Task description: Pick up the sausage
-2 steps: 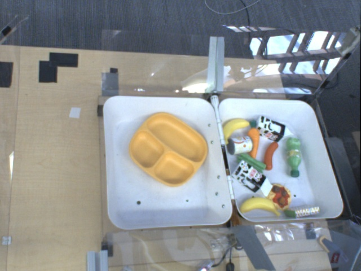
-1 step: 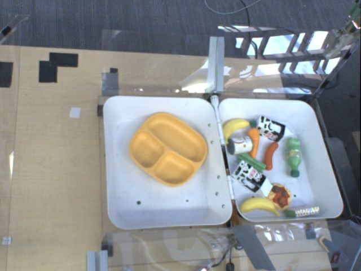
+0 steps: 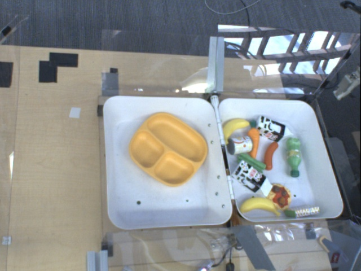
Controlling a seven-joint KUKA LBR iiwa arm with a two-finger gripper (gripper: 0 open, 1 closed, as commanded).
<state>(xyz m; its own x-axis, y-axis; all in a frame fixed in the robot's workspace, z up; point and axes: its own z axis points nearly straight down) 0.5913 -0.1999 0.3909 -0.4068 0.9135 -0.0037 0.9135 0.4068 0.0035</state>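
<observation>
The sausage (image 3: pixel 271 154) is a short reddish-brown link lying near the middle of the right bin (image 3: pixel 316 123), roughly upright in the view. An orange carrot (image 3: pixel 255 143) lies just to its left and a green bottle (image 3: pixel 293 156) just to its right. Its lower end comes close to a green vegetable (image 3: pixel 252 162). Nothing covers it.
The right bin also holds a yellow fruit (image 3: pixel 236 127), a small can (image 3: pixel 240 145), two black-and-white cartons (image 3: pixel 271 129) (image 3: pixel 249 175), a banana (image 3: pixel 259 206) and a red-brown food piece (image 3: pixel 280 195). A yellow divided plate (image 3: pixel 168 148) sits in the left bin (image 3: pixel 124 202).
</observation>
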